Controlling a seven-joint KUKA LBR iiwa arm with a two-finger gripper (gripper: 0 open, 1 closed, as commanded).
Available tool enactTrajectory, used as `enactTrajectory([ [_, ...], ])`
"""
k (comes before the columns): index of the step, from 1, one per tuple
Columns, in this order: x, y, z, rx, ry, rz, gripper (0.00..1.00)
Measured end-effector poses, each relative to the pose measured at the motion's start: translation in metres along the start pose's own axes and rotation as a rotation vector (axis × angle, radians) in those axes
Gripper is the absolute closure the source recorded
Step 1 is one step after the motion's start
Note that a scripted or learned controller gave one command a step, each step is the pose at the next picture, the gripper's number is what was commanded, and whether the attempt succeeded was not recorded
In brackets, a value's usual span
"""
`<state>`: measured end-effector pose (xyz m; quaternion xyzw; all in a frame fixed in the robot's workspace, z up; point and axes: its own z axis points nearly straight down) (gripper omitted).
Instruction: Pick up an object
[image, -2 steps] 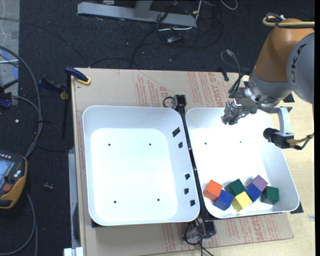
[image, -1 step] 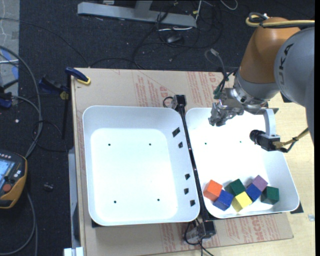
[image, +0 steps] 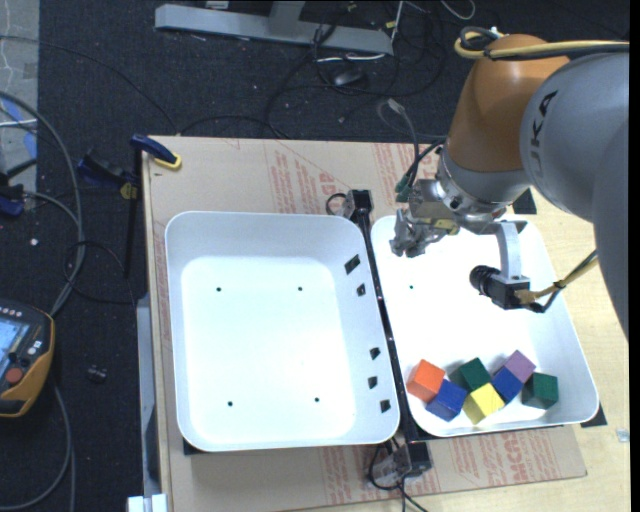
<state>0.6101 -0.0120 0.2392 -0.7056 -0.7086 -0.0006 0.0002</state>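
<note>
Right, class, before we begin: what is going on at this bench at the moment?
A grey robot arm reaches in over the right bin, its gripper hanging above the bin's far end with nothing seen in it. The coloured blocks, orange, blue, yellow, purple and green, sit bunched at the near end, untouched. The left bin sits alongside.

A tan bench (image: 260, 175) with faint red printing is carrying two shallow white bins side by side, the left bin (image: 175, 300) and the right bin (image: 570, 340) touching along their inner edges. A blue-and-yellow clamp (image: 155, 150) is gripping its far-left corner.
</note>
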Motion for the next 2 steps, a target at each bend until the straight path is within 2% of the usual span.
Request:
enactTrajectory([
  [1, 0.057, -0.014, -0.003, 0.001, 0.000, 0.001, 1.00],
  [2, 0.101, -0.016, 0.001, 0.001, 0.000, 0.001, 1.00],
])
